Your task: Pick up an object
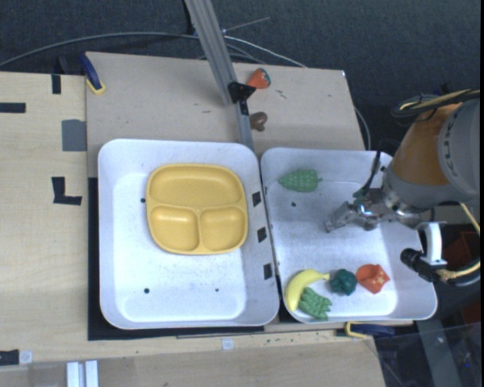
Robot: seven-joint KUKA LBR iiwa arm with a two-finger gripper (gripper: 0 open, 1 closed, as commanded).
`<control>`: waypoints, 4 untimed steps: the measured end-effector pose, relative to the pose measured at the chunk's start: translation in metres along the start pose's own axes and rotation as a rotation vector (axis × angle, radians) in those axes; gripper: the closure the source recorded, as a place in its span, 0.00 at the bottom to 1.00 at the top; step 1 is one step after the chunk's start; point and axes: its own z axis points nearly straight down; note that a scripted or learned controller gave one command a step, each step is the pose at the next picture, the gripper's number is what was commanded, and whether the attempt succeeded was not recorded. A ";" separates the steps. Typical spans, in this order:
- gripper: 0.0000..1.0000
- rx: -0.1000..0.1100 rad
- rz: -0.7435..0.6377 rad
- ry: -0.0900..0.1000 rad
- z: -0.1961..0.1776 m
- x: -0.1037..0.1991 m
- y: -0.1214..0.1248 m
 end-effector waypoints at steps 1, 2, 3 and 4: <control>1.00 0.000 -0.001 0.001 -0.011 0.001 0.000; 1.00 -0.005 0.000 0.001 -0.074 -0.001 0.001; 1.00 -0.006 -0.001 0.000 -0.136 0.004 0.000; 1.00 -0.002 0.000 0.002 -0.145 0.005 0.001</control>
